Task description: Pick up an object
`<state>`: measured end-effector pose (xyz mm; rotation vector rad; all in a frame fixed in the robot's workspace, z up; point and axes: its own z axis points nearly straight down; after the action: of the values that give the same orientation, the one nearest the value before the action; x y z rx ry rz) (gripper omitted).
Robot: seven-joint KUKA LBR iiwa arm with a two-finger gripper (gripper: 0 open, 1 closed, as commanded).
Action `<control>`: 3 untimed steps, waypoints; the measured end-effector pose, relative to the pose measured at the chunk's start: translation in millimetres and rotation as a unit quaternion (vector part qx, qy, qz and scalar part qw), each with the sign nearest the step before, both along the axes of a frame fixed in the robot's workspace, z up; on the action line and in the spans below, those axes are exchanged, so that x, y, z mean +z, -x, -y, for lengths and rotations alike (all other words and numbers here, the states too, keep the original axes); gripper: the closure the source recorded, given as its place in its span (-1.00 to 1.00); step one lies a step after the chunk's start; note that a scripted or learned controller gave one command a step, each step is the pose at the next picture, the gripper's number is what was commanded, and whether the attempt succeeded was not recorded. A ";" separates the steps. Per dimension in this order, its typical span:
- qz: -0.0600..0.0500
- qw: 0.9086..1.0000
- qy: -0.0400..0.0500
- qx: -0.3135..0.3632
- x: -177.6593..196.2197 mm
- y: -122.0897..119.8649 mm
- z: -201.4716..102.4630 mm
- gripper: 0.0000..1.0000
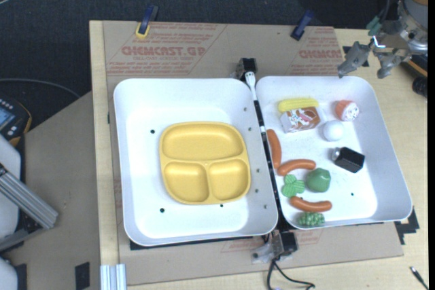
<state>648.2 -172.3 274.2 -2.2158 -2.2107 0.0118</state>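
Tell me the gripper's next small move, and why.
Probably bring the gripper forward and down over the right bin. It hangs open above that bin's far rim, holding nothing, while the pickable things lie below it: the white ball and the black block sit apart from their neighbours, so either looks an easy first target.

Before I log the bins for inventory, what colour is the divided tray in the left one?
Yellow; the divided tray shows best in the camera view.

The brown board (204, 44) under the bins carries red lettering, seemingly "CHEMCAST GP", repeated partly at right.
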 end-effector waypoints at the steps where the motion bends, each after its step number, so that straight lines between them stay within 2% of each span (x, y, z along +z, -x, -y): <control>1: 0.007 1.000 0.001 0.001 7.9 -2.1 -0.5 -1.00; 3: 0.004 1.000 0.001 0.001 -97.8 -9.2 17.7 -1.00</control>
<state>657.4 -189.9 176.5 -2.2187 -2.2170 0.0062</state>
